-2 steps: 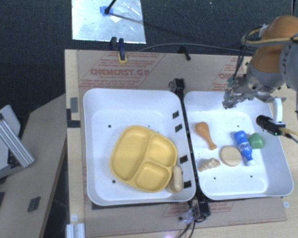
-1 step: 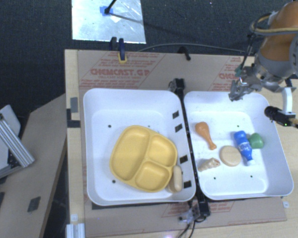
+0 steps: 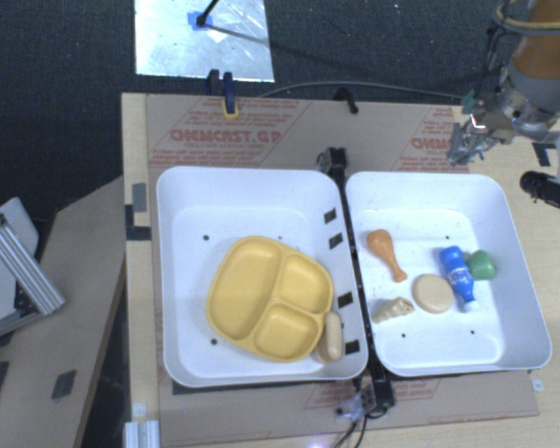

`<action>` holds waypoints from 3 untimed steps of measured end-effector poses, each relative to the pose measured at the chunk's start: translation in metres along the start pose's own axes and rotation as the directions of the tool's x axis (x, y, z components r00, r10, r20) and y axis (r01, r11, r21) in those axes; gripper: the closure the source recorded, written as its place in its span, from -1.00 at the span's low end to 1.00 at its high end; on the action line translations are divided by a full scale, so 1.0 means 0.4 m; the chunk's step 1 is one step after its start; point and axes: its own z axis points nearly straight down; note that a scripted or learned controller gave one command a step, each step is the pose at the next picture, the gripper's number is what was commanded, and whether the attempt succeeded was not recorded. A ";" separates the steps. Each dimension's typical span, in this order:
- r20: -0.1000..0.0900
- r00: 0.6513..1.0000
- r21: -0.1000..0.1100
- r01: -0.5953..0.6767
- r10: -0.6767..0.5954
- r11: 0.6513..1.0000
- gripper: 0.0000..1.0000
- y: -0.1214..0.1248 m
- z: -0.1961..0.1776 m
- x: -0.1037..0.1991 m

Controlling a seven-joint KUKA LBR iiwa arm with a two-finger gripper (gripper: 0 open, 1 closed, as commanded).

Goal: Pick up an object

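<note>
gripper (image 3: 469, 140) at upper right of frame, above the right bin's (image 3: 518, 278) far rim; too blurred to tell its state. in that bin: drumstick (image 3: 386, 251), shell (image 3: 392, 310), disc (image 3: 433, 294), bottle (image 3: 456, 273), green ball (image 3: 483, 265). in left bin (image 3: 182, 250): yellow tray (image 3: 269, 297).

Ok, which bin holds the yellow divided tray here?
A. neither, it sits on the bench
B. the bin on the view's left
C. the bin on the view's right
B: the yellow divided tray lies inside the left bin, with a tan piece at its edge.
</note>
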 end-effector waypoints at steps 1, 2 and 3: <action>-0.003 1.000 0.008 0.002 -0.002 1.000 1.00 -0.035 0.040 0.122; -0.004 1.000 0.008 0.003 -0.003 1.000 1.00 -0.057 0.074 0.251; -0.004 1.000 0.009 0.003 -0.003 1.000 1.00 -0.088 0.102 0.392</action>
